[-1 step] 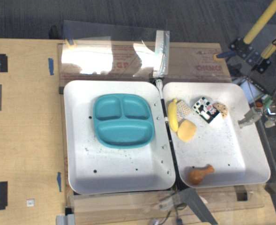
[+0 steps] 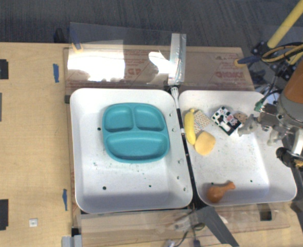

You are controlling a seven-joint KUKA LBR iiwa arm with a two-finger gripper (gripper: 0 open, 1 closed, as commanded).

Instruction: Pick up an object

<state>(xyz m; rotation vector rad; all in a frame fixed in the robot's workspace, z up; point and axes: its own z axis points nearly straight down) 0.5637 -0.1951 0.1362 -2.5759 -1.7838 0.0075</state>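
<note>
Worktop (image 2: 28, 138) bare wood at far L w/ black tape marks, prob. layout refs. Next, L bin (image 2: 84, 189) carrying only a teal divided plate (image 2: 136, 131), flat and roughly centred; likely a bulky item w/ no easy grip edge, so poor pick candidate. Just R of the divider, R bin (image 2: 254, 174) w/ all the small stuff: banana (image 2: 190, 127) upright along the L wall, touching a yellow lemon-like fruit (image 2: 205, 143) at its lower end; speckled beige piece (image 2: 202, 120) tucked beside banana; black-white patterned block (image 2: 224, 119) near bin's back, tilted. Orange-brown drumstick-shaped toy (image 2: 219, 191) alone at front edge, well apart from the cluster, so prob. cleanest target. Farther R, end effector (image 2: 248, 125) low over bin's back-R part, just beside the patterned block, arm body w/ orange band at frame edge. Nothing seen gripped; opening of the end effector: can't tell, too small/blurred. Placement suggests approach toward patterned block; pick not yet done, judged from all items resting in bin.
</note>
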